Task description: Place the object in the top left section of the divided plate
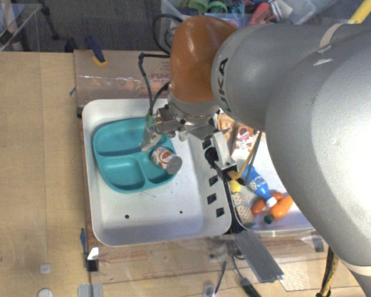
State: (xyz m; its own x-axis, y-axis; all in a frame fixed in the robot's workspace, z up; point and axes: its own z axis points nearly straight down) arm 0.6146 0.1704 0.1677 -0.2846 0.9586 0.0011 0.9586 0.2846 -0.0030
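Over the plate [114,166], centre frame: gripper [153,135] above a can [166,159].
Finger state: cannot tell; the can sits in a right-hand section, so it may end up misplaced.

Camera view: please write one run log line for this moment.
arm: over left bin | gripper: above plate | can: on plate's right side | placement: unconfirmed

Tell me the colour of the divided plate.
Teal blue. The divided plate shows clearly in the camera view, lying in the left white bin.
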